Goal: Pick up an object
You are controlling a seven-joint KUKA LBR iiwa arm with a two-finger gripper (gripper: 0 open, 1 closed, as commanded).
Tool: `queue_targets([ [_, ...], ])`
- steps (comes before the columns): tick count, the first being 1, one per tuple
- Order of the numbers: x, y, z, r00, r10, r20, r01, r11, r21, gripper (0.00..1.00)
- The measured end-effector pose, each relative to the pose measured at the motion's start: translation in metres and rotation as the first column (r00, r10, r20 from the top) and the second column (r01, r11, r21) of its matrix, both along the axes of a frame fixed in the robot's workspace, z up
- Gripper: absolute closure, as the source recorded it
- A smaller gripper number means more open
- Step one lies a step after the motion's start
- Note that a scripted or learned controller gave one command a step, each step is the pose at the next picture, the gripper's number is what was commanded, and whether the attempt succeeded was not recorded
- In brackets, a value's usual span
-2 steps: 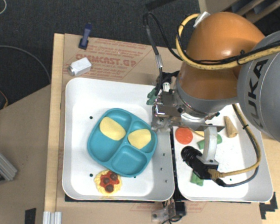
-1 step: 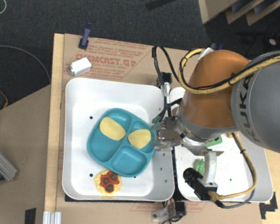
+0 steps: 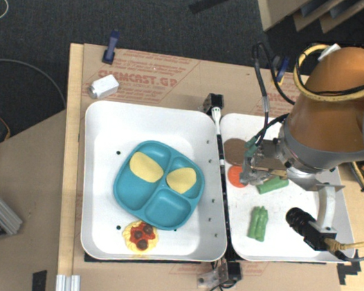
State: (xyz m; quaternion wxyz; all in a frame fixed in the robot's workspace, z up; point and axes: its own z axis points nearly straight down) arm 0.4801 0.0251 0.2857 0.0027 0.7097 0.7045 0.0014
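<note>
My gripper [image 3: 255, 173] hangs low over the left part of the right bin [image 3: 287, 253], under the grey and orange wrist. An orange-red round piece [image 3: 235, 175] lies right beside it on the left. A flat brown disc [image 3: 233, 150] sits just behind that. A light green block [image 3: 272, 185] pokes out from under the gripper on its right side; whether it is gripped is hidden. A darker green ridged vegetable [image 3: 258, 223] lies apart, nearer the bin's front.
The left bin [image 3: 96, 165] holds a blue divided plate [image 3: 157, 200] with two yellow pieces [image 3: 146, 166] in it, and a small pizza toy [image 3: 141, 235] by the front wall. The arm covers the right bin's back half.
</note>
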Motion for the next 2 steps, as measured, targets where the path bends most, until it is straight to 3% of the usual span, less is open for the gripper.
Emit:
queue_targets([
  [1,-0.0003,0.0961,0.085,1.0,0.019,0.005,-0.019,1.0,0.007,1.0],
  [2,-0.0002,0.0904,0.0905,1.0,0.009,-0.003,-0.009,1.0,0.002,1.0],
])
